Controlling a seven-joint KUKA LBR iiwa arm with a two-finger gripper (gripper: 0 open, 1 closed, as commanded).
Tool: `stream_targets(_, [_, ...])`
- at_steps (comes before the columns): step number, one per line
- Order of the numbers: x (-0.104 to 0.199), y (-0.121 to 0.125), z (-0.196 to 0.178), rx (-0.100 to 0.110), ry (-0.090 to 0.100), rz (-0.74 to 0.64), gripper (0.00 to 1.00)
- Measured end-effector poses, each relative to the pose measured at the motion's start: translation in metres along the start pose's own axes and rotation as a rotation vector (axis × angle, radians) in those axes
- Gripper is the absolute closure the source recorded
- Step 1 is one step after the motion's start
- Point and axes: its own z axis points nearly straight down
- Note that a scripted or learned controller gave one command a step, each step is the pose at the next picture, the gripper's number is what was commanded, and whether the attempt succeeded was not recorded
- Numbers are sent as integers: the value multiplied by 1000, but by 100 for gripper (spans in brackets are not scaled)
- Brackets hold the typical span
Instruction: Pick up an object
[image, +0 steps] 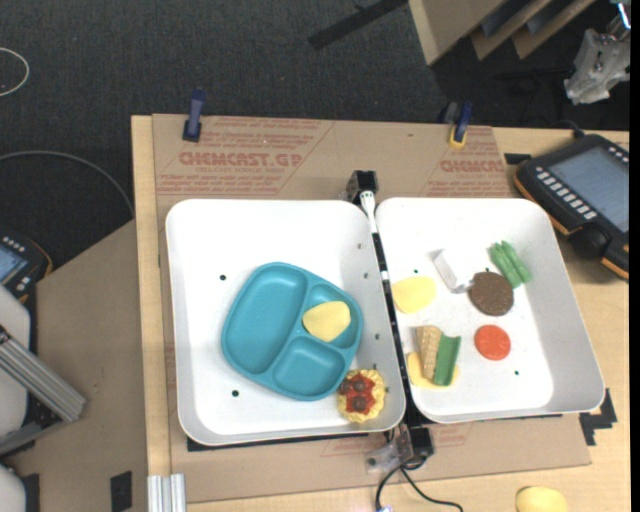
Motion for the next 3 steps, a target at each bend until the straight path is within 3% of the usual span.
stream_targets(3, [-1, 4, -33, -15, -6, 0, 100])
